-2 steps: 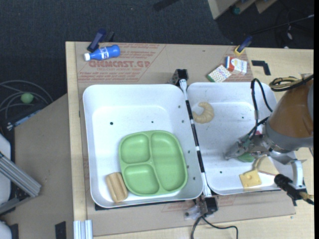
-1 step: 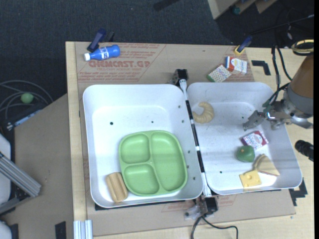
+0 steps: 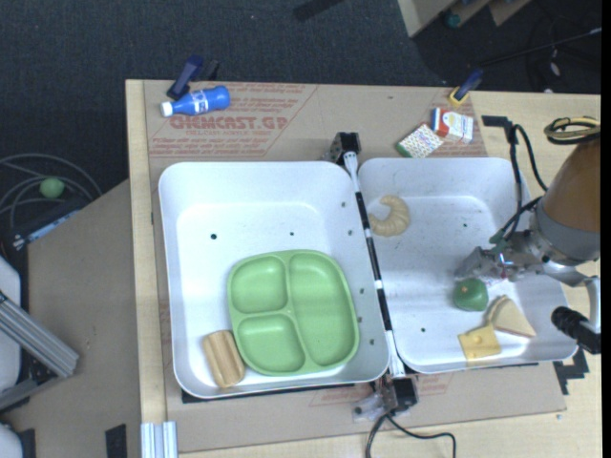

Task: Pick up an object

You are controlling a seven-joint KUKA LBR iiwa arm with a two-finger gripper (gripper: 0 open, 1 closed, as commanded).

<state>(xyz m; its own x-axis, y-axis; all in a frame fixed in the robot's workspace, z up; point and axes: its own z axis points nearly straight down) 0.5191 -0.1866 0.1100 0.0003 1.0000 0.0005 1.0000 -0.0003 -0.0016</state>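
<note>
We locate the hand (image 3: 484,267) low in the right bin (image 3: 430,346), directly at 12 o'clock of the green round object (image 3: 469,295) and touching or nearly touching it. We cannot tell the hand's state. A yellow wedge (image 3: 479,342) lies at 5 o'clock of the object; a croissant (image 3: 390,215) at 10 o'clock.
</note>
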